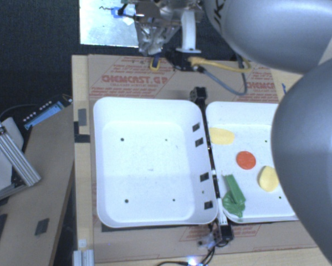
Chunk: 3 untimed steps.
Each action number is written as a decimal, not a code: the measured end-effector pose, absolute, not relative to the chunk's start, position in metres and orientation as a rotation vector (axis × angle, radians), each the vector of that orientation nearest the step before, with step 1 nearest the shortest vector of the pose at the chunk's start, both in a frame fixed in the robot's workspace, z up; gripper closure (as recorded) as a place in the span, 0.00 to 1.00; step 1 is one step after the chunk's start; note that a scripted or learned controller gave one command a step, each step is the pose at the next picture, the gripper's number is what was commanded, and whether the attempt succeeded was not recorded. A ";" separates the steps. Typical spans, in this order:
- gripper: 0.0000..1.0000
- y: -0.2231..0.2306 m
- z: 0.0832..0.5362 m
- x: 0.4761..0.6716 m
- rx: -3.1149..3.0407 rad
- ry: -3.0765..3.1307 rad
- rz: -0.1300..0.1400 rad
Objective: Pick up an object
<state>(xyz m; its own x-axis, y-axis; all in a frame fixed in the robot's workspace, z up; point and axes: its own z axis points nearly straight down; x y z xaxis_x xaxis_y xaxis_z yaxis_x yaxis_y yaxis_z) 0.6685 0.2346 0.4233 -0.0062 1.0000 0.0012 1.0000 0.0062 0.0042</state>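
Pincer (152, 47) high at the top of the camera view, above the cardboard sheet (129, 77) behind the two bins, well apart from every object; whether spread or pressed together, cannot tell, tips blurred against the dark mat. Nothing visible between them. Grey arm (276, 26) bulking across the upper right, hiding part of the right bin (249, 127).

Candidates for the pick all in that right bin: pale yellow oval piece (221, 136) near the divider at the back, orange-red disc (245, 160) mid-bin, yellow lump (269, 178) just beside the arm's edge, crumpled green piece (233, 196) lying along the front left corner, close against the wall. Left bin (105, 148) white, shallow, set side by side with the other on the bench, presumably as the drop place.

Judged as a raised, parked pose, likely to leave the bins open to the camera before a descent. Disc looks the easiest grasp, standing free of walls; green piece riskier, tucked by the rim.
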 end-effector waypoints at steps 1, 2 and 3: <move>1.00 0.234 0.444 0.668 2.214 2.226 0.006; 1.00 0.235 0.459 0.668 2.214 2.227 0.005; 1.00 0.235 0.482 0.666 2.213 2.227 0.006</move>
<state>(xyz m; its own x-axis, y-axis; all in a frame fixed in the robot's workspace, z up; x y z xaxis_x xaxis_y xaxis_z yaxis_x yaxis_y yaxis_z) 0.6657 0.2346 0.4816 -0.0062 1.0000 0.0013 1.0000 0.0062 0.0040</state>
